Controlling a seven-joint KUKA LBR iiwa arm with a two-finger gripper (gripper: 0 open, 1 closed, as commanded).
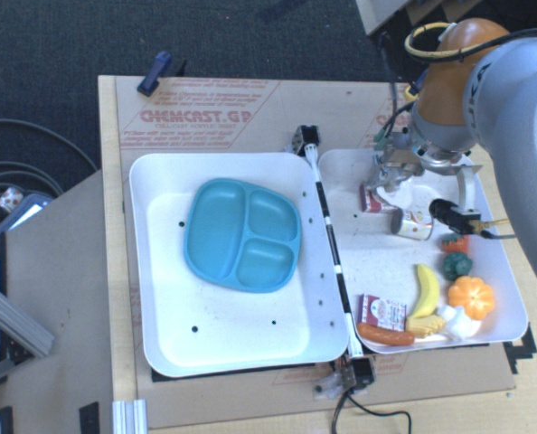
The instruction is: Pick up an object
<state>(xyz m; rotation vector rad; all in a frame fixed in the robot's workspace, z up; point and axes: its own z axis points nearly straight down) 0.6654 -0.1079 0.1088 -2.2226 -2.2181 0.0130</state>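
Observation:
My gripper reaches down into the far part of the right bin, just over a small red and white carton. A white can lies on its side beside that carton. Toward the bin's front lie a yellow banana, an orange fruit, a green piece, a small orange-red piece, a red sausage and a second red and white carton. Nothing is seen between the fingers.
The left bin holds a blue divided plate. A black clip sits at the far end of the wall between the bins. The grey arm covers the right bin's far right corner. A blue object lies beyond the bench.

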